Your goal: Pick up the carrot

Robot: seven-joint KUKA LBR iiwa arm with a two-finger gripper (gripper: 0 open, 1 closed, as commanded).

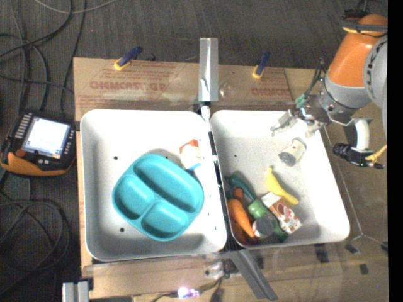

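The orange carrot (239, 216) lies at the front left of the right bin (252, 134), packed among other items against the bin's left wall. My gripper (297, 126) hovers over the far right part of that bin, well away from the carrot. Its fingers (281, 125) are spread open with nothing between them. A small grey can (293, 151) lies just below the gripper.
A yellow banana (281, 187), a green item (257, 207), a dark teal item (239, 185) and a small carton (284, 214) crowd around the carrot. The left bin (101, 134) holds a teal divided plate (158, 196) and a small white-and-orange item (191, 153).
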